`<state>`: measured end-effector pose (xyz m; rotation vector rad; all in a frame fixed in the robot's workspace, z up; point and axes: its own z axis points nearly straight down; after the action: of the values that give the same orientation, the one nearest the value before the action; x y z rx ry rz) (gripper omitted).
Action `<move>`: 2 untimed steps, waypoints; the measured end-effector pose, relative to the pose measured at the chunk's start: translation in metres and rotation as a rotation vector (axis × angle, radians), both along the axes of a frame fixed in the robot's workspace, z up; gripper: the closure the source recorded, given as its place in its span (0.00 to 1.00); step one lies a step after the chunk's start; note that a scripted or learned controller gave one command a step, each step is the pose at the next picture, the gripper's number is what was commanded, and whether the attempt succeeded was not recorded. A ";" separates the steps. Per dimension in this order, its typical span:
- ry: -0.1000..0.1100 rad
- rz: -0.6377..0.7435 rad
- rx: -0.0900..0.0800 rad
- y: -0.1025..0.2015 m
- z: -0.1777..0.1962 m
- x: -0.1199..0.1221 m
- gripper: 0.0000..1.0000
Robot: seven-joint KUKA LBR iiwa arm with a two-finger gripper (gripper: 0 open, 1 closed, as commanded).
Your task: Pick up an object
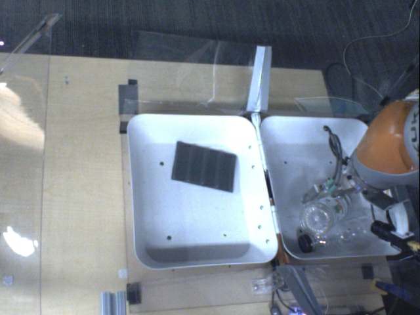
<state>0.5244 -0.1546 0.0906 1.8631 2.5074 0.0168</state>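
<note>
The gripper is low inside the right bin, about the middle of it. There is so much glinting clutter around its tip that I cannot tell whether it is open or closed, or whether anything is caught in it.

Just nearward of it, toward the bin's front edge, lies a clear round object, glassy and hard to outline against the white. A small black piece sits beside that, close to the front left corner. The other candidate is a dark ribbed slab, which lies flat in the left bin toward its far edge, well apart from the arm.

To my eye this is the reach-and-grasp stage, with the clear object the likely target and nothing visibly lifted yet. The next move calls for a firm closure on it and a straight lift. Being clear and rounded, it could easily slip or roll aside.

Both bins sit side by side on a pale wooden bench, their inner rims touching. A metal upright rises at the far end of that seam, with clear screen panels alongside. Dark carpet runs beyond the bench's far edge, and a loose cable trails at the far right.
</note>
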 end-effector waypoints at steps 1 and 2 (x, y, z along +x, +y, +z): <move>-0.032 0.060 -0.012 0.040 0.007 -0.020 0.00; 0.003 -0.014 0.000 0.053 0.000 0.027 0.00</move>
<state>0.5511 -0.1016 0.0902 1.8820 2.4965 0.0145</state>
